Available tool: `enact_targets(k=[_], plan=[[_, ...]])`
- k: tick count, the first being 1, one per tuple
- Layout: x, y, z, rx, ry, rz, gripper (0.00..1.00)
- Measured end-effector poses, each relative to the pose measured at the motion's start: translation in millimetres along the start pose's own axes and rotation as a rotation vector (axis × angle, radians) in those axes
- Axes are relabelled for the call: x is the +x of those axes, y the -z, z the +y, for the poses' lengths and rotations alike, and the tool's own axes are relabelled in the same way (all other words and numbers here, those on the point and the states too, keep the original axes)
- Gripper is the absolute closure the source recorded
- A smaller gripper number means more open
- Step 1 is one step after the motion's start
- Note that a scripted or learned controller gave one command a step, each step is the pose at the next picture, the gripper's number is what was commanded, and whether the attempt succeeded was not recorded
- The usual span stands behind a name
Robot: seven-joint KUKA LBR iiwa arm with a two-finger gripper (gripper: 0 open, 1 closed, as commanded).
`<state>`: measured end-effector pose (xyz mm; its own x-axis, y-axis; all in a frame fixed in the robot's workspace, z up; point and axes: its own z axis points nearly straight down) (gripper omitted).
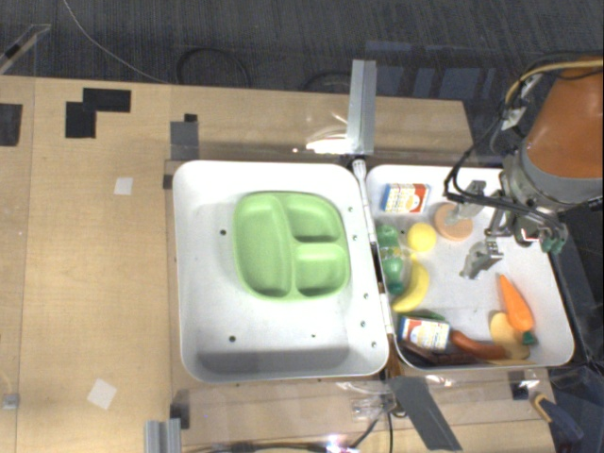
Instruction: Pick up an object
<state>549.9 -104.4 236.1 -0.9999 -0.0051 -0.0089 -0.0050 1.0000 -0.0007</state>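
Observation:
The right bin (557, 295) holds several toy foods. Among them are a white carton (404, 198), a yellow lemon (423, 238), a pale orange round piece (456, 225), a green item (392, 255) and a banana (412, 291). An orange carrot (515, 302), a labelled bottle (425, 333) and a brown sausage (475, 349) lie near the front. My gripper (478, 260) hangs over bare bin floor between the round piece and the carrot. It looks open, with nothing between its fingers.
A green divided plate (289, 243) lies in the left bin (203, 328). The grey arm with its orange band (564, 125) and black cables comes in over the right bin's far right corner. A metal post (361, 102) stands behind the bins.

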Motion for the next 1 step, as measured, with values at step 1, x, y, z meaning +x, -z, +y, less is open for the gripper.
enact_targets(k=[1], plan=[[-5.4, -126.4, 11.2, -0.005, 0.122, 0.013, 0.00]])
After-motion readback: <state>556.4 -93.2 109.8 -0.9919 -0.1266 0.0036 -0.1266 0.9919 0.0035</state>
